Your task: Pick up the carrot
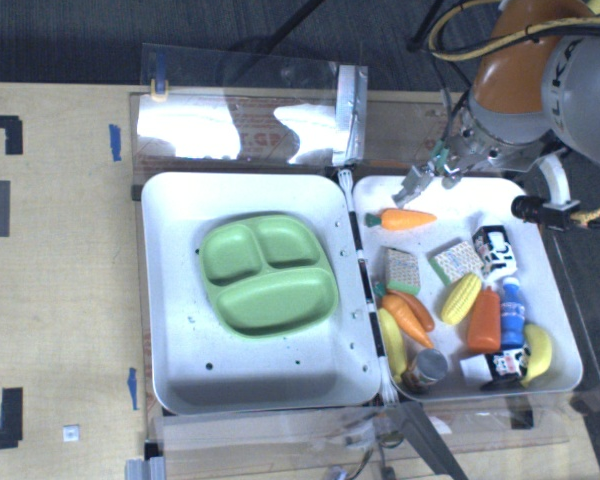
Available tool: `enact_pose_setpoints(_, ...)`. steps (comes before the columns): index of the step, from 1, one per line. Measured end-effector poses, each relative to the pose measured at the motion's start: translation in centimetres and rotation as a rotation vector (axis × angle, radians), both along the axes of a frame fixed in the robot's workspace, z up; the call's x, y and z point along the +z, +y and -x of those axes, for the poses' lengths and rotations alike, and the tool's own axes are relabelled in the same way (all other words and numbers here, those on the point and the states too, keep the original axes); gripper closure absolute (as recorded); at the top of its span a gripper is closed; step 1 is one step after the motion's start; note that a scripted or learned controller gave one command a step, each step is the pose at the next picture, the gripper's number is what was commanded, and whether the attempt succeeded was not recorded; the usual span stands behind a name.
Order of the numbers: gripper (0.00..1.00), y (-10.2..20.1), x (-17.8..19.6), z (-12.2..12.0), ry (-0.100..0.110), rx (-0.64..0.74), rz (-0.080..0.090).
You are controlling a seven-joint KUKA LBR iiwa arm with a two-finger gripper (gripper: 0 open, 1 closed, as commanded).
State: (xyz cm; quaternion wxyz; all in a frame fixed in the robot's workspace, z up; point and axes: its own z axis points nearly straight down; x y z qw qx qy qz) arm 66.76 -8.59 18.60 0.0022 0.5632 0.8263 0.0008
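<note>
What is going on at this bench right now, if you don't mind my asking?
A grey arm is reaching into the right bin, which holds toy food. Its gripper hangs just above a carrot lying near the bin's far edge; nothing is between its fingers. A second carrot lies further forward. The left bin holds a green divided plate.

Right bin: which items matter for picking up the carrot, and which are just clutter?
Job:
carrot by the far wall
second carrot lower left
pincer

Lying about:
corn cob
bananas
orange bottle
green divided plate
</note>
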Motion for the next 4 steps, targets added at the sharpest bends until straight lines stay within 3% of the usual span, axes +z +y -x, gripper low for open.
enact_pose_setpoints(1,0.0,-1.3,-7.0,0.1,0.005,0.082,-0.001)
enact_pose_setpoints(2,0.0,-1.7,-9.1,0.1,0.016,0.145,0.0)
enact_pose_setpoints(3,1.0,-1.6,-8.9,0.1,0.009,0.15,0.001)
enact_pose_setpoints(4,1.0,5.9,0.0,0.3,0.001,0.13,0.0)
